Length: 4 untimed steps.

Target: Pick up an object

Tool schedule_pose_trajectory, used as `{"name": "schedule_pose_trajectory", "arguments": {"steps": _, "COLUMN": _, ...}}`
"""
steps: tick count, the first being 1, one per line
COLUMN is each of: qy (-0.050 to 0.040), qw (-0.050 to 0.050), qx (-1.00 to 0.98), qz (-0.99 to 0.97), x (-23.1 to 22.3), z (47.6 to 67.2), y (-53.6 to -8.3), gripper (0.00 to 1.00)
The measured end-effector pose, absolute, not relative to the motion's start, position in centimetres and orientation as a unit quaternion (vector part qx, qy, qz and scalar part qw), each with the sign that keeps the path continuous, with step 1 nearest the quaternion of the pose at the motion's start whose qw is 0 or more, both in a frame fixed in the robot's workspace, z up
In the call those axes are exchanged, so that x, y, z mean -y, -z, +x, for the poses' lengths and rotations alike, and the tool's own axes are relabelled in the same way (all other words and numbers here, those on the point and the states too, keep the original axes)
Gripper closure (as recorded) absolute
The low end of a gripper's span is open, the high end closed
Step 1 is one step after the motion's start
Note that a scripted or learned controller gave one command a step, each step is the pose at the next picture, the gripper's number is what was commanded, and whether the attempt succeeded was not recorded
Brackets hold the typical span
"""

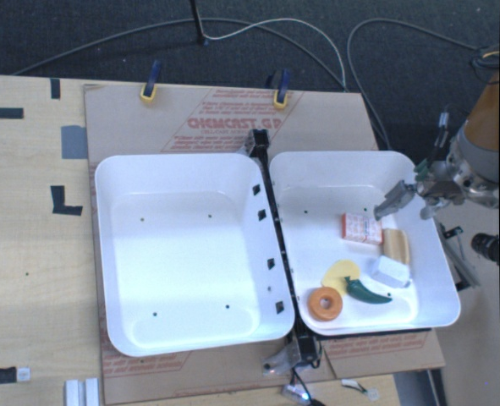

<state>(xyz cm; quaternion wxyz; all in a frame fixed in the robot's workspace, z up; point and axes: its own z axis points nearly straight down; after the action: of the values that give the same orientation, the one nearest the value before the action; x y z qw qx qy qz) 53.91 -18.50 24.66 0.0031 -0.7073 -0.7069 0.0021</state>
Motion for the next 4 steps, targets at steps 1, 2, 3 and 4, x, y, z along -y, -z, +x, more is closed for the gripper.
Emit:
{"name": "schedule_pose_trajectory", "arguments": {"steps": 1, "qy": -0.0002, "qw": 0.0, "qx": 0.707, "qz": -0.707, "x": 18.5, "z": 54.0, "y": -25.0, "gripper": 0.0}}
{"name": "schedule_pose_trajectory", "arguments": {"steps": 2, "qy": -0.0012, "qw": 0.002, "qx": 0.707, "qz": -0.707, "x": 17.9, "z": 54.5, "y": -20.5, "gripper": 0.0}}
{"name": "schedule_pose_trajectory", "arguments": {"steps": 3, "qy": -0.0013, "qw": 0.002, "qx": 0.707, "qz": -0.707, "x": 16.8, "z": 54.1, "y": -15.2, "gripper": 0.0}}
{"name": "schedule_pose_trajectory", "arguments": {"steps": 4, "qy": -0.0012, "qw": 0.002, "qx": 0.707, "qz": -0.707, "x": 16.7, "z": 53.6, "y": -10.9, "gripper": 0.0}}
